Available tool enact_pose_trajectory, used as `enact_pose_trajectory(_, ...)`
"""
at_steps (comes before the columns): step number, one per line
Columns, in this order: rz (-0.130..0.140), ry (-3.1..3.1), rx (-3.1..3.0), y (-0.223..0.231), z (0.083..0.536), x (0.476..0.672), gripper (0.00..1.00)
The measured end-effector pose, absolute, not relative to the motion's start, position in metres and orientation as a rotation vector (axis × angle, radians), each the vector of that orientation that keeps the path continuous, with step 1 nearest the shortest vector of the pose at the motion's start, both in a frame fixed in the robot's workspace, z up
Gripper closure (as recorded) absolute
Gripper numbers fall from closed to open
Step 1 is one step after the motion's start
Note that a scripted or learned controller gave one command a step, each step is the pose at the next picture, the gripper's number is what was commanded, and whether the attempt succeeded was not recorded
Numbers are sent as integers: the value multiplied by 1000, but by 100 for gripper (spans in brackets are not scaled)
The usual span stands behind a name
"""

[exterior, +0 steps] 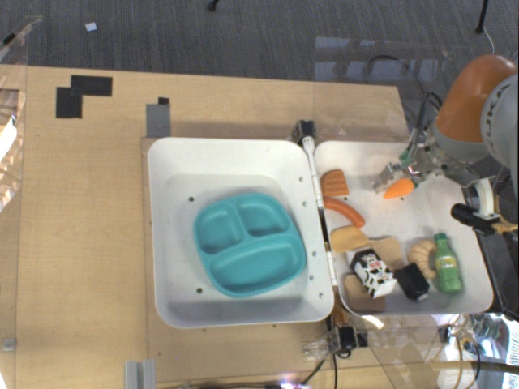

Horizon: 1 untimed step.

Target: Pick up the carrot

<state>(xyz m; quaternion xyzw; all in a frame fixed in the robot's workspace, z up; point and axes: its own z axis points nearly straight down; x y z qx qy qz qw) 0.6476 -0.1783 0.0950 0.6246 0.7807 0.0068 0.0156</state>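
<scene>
Gripping the carrot (pixel 398 189) (right bin (pixel 470 164)), pincer (pixel 403 178) clamped on it.

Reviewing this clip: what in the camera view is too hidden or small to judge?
- Tool by the carrot: too small to tell whether it grips it.
- Arm: cut off by the right edge.
- Milk carton: covers part of the bread slice.
</scene>
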Motion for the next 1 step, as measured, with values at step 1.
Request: enact_pose_trajectory(1,30,2423,1927,-178,112,652,100)
